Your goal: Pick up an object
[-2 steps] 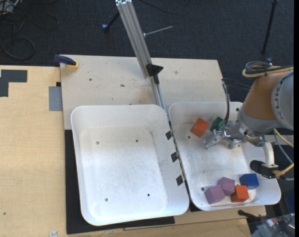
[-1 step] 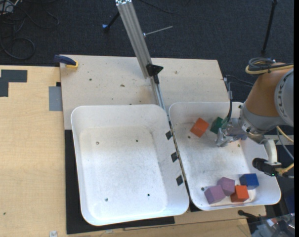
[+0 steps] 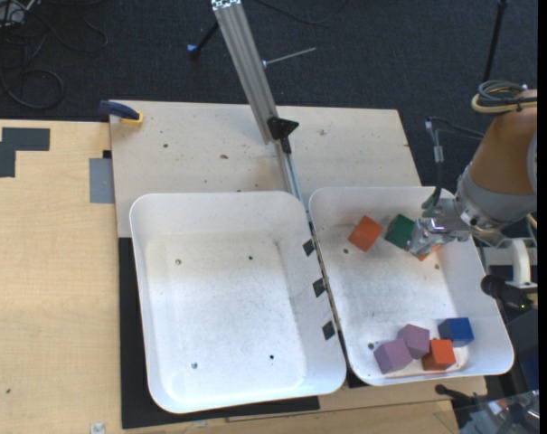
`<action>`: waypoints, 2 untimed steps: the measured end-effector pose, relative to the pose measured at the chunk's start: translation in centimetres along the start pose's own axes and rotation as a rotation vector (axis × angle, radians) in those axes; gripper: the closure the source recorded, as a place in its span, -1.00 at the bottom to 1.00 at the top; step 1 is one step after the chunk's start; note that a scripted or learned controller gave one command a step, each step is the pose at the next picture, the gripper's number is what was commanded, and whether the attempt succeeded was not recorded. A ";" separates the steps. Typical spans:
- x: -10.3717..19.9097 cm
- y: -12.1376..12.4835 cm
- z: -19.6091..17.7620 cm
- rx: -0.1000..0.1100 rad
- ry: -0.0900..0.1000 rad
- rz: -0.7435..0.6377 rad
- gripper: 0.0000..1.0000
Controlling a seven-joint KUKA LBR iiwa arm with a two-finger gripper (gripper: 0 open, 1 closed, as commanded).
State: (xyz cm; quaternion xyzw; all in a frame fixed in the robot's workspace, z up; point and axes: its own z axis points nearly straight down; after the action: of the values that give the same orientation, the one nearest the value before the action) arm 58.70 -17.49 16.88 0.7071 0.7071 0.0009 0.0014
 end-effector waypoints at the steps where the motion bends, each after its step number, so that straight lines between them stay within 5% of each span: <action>1: 0.1 -0.3 -4.3 0.001 0.000 -0.001 1.00; 2: 0.1 -0.6 -10.7 -0.002 -0.001 -0.002 1.00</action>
State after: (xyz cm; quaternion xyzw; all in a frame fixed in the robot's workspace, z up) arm 58.11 -17.40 27.54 0.7065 0.7078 0.0013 0.0024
